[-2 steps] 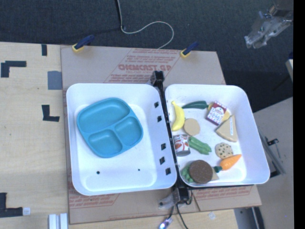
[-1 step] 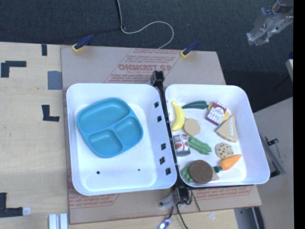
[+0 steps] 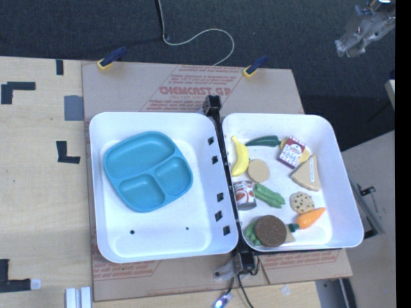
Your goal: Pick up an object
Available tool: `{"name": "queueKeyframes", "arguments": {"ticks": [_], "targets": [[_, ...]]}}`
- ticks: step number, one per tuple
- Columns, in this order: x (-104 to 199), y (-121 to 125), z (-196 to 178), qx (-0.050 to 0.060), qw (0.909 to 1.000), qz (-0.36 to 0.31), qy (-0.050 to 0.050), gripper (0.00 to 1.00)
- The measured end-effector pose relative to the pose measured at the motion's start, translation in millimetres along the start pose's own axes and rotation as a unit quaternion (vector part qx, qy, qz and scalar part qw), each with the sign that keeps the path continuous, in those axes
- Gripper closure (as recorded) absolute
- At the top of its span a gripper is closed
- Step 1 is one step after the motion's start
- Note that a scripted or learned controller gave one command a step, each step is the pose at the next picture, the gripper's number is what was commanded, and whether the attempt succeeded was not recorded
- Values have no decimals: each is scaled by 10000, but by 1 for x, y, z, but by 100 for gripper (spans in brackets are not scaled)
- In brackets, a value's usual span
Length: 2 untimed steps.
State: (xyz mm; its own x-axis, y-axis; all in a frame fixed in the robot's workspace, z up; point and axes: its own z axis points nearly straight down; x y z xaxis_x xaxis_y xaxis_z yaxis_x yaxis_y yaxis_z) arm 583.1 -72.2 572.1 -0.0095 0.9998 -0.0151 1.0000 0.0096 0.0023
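Observation:
The right bin (image 3: 334, 140) holds several toy foods: a yellow banana (image 3: 239, 156), a green bean pod (image 3: 262, 141), a red carton (image 3: 291, 151), a round tan cracker (image 3: 259, 171), a cheese wedge (image 3: 308, 173), a small can (image 3: 244, 194), a green pickle (image 3: 269, 196), a cookie (image 3: 301, 202), a carrot (image 3: 310, 217) and a brown burger patty (image 3: 270, 230). My gripper (image 3: 359, 31) hangs at the top right, high above the dark floor and well away from both bins, with nothing seen in it.
A blue divided plate (image 3: 148, 170) lies in the left bin (image 3: 103, 236). Both bins rest on a cardboard sheet (image 3: 192, 88) clamped to the wooden bench. A white cable (image 3: 192, 37) loops behind the bins.

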Motion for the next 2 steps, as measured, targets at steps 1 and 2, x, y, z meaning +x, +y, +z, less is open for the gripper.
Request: {"name": "queueKeyframes", "arguments": {"ticks": [1, 2], "targets": [[0, 0, -10, 4, 10000, -3, -4, 100], [1, 1, -20, 3, 10000, -3, -8, 100]]}}
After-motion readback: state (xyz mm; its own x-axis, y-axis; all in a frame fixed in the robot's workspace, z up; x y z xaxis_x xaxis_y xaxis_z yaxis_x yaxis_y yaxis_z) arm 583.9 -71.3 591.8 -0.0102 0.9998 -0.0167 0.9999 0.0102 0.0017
